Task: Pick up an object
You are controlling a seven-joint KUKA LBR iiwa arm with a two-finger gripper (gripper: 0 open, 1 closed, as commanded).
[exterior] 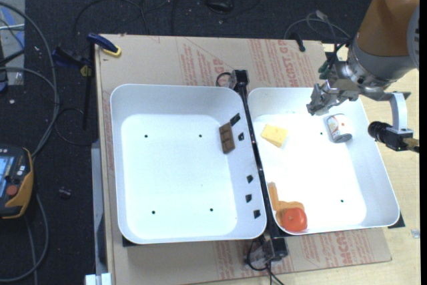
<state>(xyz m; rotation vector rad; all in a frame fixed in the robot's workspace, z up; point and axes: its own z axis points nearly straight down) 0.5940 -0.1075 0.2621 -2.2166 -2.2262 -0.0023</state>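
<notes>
Right bin (373,163) taken as landmark. The jaws (321,102) are seen low over its far edge; how far they stand open cannot be told, and nothing is seen held. A small can (338,128) lies on its side just beside them, toward the bin's right wall. It is judged light, rigid, smooth and apt to roll; a hold across the round body is advised. A yellow block (274,135) lies left of centre, a tomato (293,218) at the near-left corner.

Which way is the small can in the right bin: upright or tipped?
Tipped: the small can lies on its side on the right bin floor.
</notes>
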